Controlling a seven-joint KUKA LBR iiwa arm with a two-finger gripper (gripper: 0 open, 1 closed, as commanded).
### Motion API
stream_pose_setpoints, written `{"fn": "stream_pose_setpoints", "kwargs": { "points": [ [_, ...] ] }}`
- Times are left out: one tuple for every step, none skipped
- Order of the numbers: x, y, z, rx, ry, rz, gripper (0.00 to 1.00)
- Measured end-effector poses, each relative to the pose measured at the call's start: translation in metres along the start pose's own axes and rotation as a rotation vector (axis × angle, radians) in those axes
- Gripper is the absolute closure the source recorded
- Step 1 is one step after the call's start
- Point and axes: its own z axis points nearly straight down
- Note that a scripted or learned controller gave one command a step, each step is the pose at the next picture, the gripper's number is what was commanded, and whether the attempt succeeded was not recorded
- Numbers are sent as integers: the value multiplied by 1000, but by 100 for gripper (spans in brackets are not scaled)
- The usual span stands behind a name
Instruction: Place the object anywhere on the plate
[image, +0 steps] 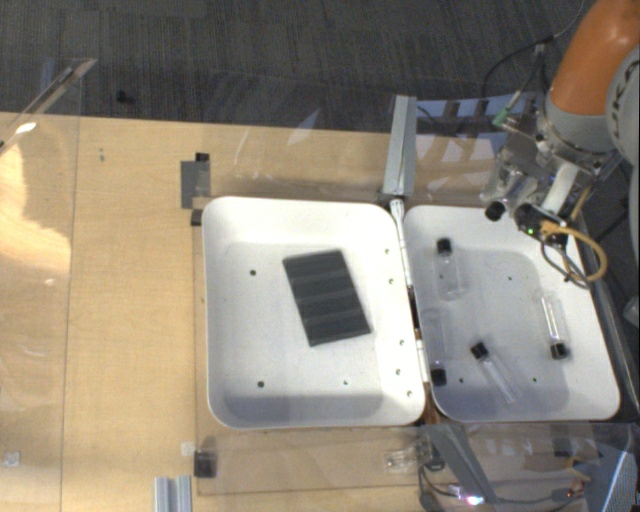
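Note:
A dark grey ribbed plate (326, 296) lies flat and slightly turned in the middle of the left bin (230, 390). Three clear tubes with black caps lie in the right bin (590, 400): one at the upper left (449, 270), one at the lower middle (495, 372) and one by the right wall (551, 318). My gripper (507, 192) hangs above the right bin's far edge, apart from all three tubes. I see nothing held in it.
A metal post (400, 145) stands behind the gap between the bins. Cables (570, 250) loop down from the wrist over the right bin's far right corner. Small black brackets (196, 180) sit on the wooden bench beside the left bin.

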Motion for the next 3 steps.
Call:
{"fn": "stream_pose_setpoints", "kwargs": {
  "points": [
    [52,-13,-15,2,0,-55,100],
    [103,-40,-77,-1,1,-188,100],
    [141,-60,-120,0,2,203,100]
  ]
}}
